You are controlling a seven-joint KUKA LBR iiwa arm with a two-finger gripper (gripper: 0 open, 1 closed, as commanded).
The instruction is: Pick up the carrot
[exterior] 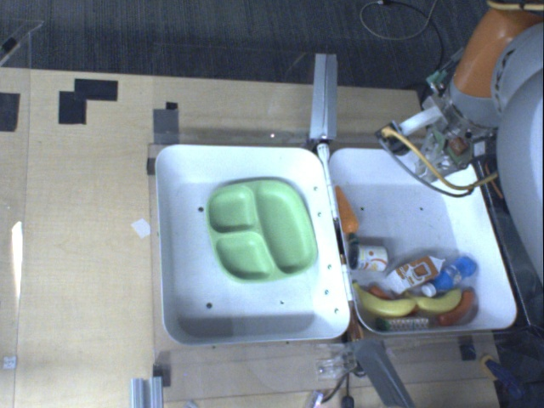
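One carrot (pixel 343 207) lies tight along the inner wall of the right bin (pixel 412 219), well apart from the gripper (pixel 435 147) near the far corner. Whether it is spread or closed we cannot tell. We fear the wall blocking one side, so the carrot slips free.

The carrot (pixel 343 210) — orange, slender — lies lengthwise along the right bin's (pixel 425 202) left wall.

1. We see open floor across the right bin (pixel 416 215)'s middle and back.
2. The carrot (pixel 342 204) hugs its left wall, which blocks that side.
3. Bananas (pixel 389 304) and a carton (pixel 416 272) crowd the front.
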